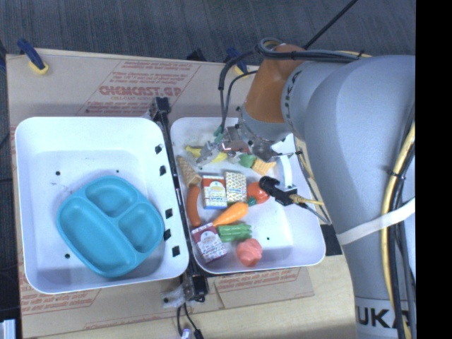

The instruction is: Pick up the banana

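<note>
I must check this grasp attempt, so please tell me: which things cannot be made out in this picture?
- Claw: camera view; the wrist and cables cover it, so the state of its fingers is unclear.
- Banana: camera view; yellow pieces lie beside the claw, partly hidden, contact uncertain.
- Right bin: its far corner lies under the arm.
- Small boxes: labels too small to read.

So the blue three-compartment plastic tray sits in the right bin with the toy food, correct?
Not quite. The blue three-compartment plastic tray lies in the left white bin; the toy food is in the right white bin. The camera view shows this.
</note>
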Tool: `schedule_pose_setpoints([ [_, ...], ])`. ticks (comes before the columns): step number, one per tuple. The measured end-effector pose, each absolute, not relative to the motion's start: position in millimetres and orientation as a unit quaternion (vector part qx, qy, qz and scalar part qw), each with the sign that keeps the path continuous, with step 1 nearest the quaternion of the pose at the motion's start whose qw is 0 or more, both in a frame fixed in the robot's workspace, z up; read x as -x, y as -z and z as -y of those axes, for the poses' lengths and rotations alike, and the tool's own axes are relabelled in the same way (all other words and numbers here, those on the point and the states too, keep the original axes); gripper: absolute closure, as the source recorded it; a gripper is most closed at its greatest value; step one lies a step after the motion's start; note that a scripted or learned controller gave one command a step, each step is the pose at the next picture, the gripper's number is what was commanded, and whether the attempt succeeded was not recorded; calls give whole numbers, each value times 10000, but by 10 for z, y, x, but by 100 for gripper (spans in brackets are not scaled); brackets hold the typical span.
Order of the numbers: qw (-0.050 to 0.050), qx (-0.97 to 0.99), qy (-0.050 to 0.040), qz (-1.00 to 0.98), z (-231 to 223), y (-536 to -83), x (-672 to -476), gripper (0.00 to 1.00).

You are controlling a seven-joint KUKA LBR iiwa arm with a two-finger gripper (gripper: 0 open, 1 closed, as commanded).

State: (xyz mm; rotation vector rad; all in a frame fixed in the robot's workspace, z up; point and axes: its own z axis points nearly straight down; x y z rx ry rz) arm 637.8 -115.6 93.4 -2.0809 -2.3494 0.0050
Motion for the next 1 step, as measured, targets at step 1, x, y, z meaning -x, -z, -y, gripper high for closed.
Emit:
schedule_pose_setpoints([
  [1,17,6833,-15,7301,991,-934,-6561,0],
])
